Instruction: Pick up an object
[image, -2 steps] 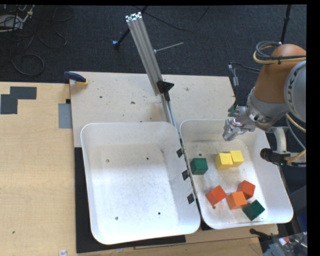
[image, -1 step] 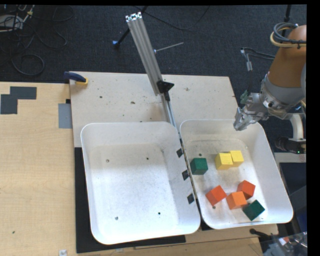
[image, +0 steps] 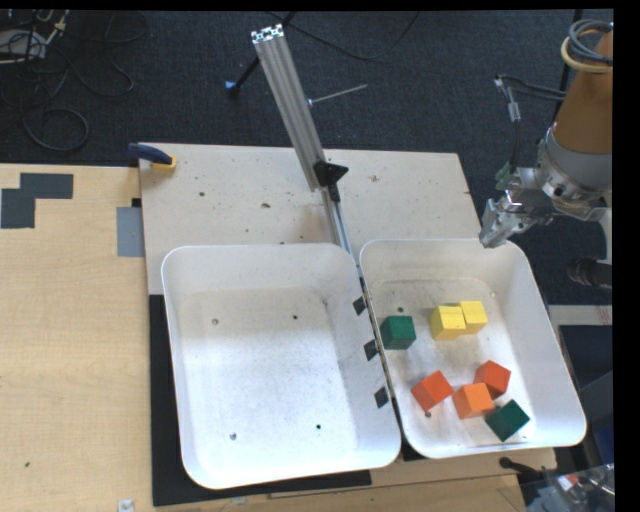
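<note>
So, starting at the near edge: the right shallow white plastic bin (image: 540, 300) has all the blocks in it. Closest to the camera is a dark green cube (image: 507, 419) down in the near right corner, just beside a small orange cube (image: 473, 399) that touches a red-orange cube (image: 492, 377). A bit to the left sits another red-orange block (image: 432, 389), apart from that cluster. Further back there's a pair of yellow cubes (image: 458, 319) pressed side by side, and a second dark green cube (image: 398, 331) over near the bin's left wall. The left shallow white bin (image: 200, 300) next door just shows some dark specks on its floor. Both bins sit on the pale speckled desk (image: 230, 195), and a slanted aluminium rail (image: 296, 105) runs up from between them toward the back. The metal claw (image: 496, 232) hangs over the far right corner of the right bin, above its rim and well apart from every block, nothing in it. Honestly can't tell from this angle whether it's spread or closed. Above it is the grey arm with the orange band (image: 586, 105).
</note>
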